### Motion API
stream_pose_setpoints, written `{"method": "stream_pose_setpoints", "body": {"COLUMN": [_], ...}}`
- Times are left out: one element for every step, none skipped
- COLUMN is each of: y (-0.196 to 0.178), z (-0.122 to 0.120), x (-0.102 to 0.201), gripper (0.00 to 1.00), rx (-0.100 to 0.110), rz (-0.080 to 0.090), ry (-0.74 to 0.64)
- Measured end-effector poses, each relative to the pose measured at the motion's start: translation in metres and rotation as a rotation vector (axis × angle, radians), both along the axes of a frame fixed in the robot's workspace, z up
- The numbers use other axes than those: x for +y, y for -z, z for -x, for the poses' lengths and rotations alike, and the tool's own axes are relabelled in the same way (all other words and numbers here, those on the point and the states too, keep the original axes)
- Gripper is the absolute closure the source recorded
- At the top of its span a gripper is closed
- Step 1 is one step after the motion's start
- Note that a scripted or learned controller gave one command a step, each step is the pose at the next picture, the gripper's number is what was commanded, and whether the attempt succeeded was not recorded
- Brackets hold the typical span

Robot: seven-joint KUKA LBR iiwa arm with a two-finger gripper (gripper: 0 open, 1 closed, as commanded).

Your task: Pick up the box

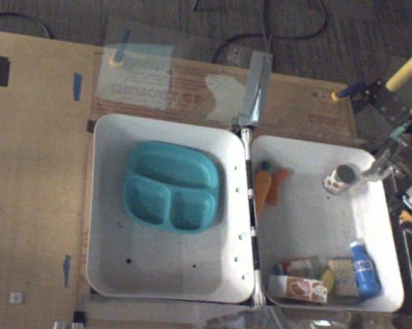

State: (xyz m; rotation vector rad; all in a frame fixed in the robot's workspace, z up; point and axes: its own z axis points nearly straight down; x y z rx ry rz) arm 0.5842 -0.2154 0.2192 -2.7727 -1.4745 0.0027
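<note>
A small, flat white cardboard box (pixel 299 288) with a reddish-brown printed picture on its upward face is lying on its side in the right-hand white bin (pixel 379 220), along that bin's near wall and close to its near-left corner. Its long edge is running roughly parallel to that wall. It is sitting at the left end of a cluster of items: a smaller carton is pressing against its far side, and a yellowish item is lying just beside its right end. Nothing is resting on top of it.
</note>
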Motion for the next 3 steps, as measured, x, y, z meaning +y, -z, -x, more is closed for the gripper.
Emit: {"method": "stream_pose_setpoints", "body": {"y": [0.089, 0.089, -0.025], "z": [-0.026, -0.026, -0.042], "x": [0.014, 0.015, 0.001], "gripper": [0.00, 0.00, 0.00], "rx": [-0.023, -0.022, -0.002], "rz": [0.000, 0.001, 0.001], "ry": [0.239, 0.238, 0.266]}}
